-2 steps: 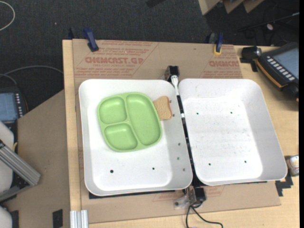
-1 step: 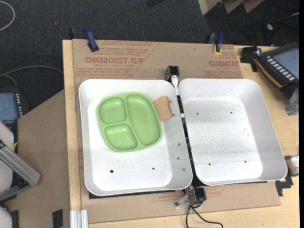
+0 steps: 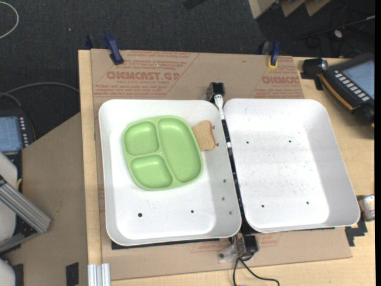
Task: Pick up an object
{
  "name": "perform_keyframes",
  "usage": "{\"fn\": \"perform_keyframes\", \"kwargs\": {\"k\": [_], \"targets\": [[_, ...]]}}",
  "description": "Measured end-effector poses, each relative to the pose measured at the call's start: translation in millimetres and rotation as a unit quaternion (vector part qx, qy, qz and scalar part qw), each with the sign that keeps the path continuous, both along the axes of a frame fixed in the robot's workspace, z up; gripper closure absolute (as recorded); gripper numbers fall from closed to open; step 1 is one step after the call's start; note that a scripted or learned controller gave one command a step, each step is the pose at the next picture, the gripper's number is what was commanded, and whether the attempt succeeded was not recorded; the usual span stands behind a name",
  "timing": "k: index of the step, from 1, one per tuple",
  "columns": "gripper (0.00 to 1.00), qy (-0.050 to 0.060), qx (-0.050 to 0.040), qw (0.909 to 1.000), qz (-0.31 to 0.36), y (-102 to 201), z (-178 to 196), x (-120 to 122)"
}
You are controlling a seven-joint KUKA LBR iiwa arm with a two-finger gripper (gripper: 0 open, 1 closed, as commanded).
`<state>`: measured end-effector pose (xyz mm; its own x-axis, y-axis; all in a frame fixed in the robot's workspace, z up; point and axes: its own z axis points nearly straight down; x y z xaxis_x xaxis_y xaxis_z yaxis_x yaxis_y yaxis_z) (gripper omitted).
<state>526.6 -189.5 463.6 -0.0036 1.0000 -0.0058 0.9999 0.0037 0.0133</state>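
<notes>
A green divided plate [image 3: 161,154] is being held in the left bin [image 3: 116,213], lying flat in the bin's far half, somewhat left of its middle. Three compartments are being shown on it: one long compartment is running along its right side, and two smaller ones are being stacked along its left side. The plate is being seen slightly turned, so that the long compartment's axis is running from far to near with the near end leaning right.

A small tan block [image 3: 205,135] is being seen just beside the plate's far right corner, touching its rim or lying against it; which of the two cannot be told. Its long axis is likewise being directed from far to near, with the near end leaning a little to the right. It is lying near the left bin's right wall.

The right bin [image 3: 333,159] is being seen beside the left one, the two walls meeting.

Whether the gripper is apart or together cannot be told, nor how the plate and the block are lying relative to it.

Red lettering [image 3: 143,75] is being read on the cardboard sheet [image 3: 89,106] under the bins as "CHEMCAST G P"; a second print [image 3: 280,79] toward the right is being partly covered.
</notes>
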Motion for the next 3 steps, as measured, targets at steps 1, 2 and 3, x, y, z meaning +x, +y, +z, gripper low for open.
{"fn": "perform_keyframes", "kwargs": {"k": [1, 2, 3], "targets": [[1.00, 0.011, 0.0047, 0.9999, -0.002, 23, -98, -29], [1.00, 0.003, -0.0003, 1.0000, -0.004, -38, -53, -8], [1.00, 0.010, 0.0047, 0.9999, 0.000, 17, -104, -49]]}}
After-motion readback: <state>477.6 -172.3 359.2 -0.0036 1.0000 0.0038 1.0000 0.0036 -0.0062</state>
